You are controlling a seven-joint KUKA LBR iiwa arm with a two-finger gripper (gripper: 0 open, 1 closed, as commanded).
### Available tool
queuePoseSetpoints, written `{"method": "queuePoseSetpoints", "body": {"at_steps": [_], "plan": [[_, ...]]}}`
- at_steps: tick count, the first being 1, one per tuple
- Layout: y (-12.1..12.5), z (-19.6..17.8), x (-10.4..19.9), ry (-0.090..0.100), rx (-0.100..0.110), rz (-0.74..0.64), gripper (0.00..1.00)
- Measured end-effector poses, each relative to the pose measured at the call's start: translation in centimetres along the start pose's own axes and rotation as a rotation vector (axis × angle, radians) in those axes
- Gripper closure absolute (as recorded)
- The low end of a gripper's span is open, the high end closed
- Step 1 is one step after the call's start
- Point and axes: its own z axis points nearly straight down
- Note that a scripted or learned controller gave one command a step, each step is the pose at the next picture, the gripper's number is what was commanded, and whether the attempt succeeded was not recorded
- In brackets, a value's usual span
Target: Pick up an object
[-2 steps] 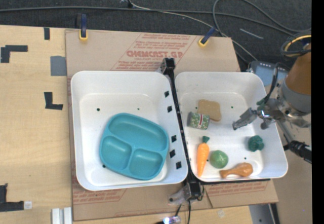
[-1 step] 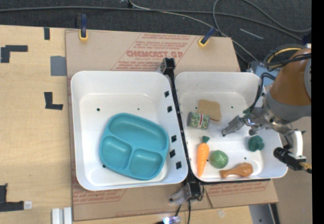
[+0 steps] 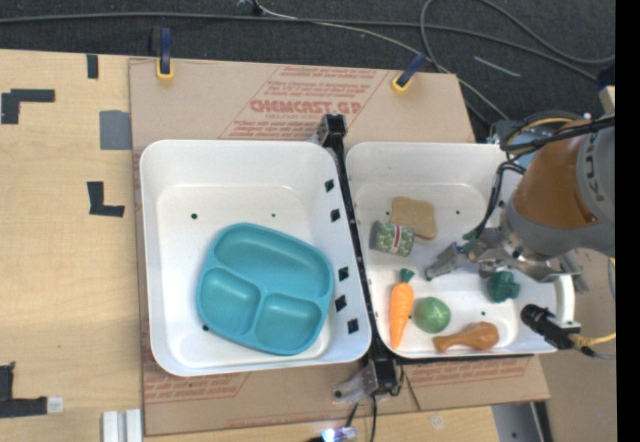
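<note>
Now | left bin [image 3: 170, 180]: teal tray [image 3: 264, 287] | right bin [image 3: 440, 162]: carrot [image 3: 400, 312] | pincer [image 3: 447, 261] grip unclear

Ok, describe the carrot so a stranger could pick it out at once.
Look in the right-hand white bin, the one without the blue tray. Along its left wall, near the front, lies the carrot, lengthwise beside a round green ball. It is the one bright orange thing there, tapered, with a small green top.
</note>
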Motion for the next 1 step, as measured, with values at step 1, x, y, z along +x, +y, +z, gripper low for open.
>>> {"method": "queuePoseSetpoints", "body": {"at_steps": [1], "plan": [[0.12,-1.38,-0.09,-0.002,-0.004,0.001,1.00]]}}
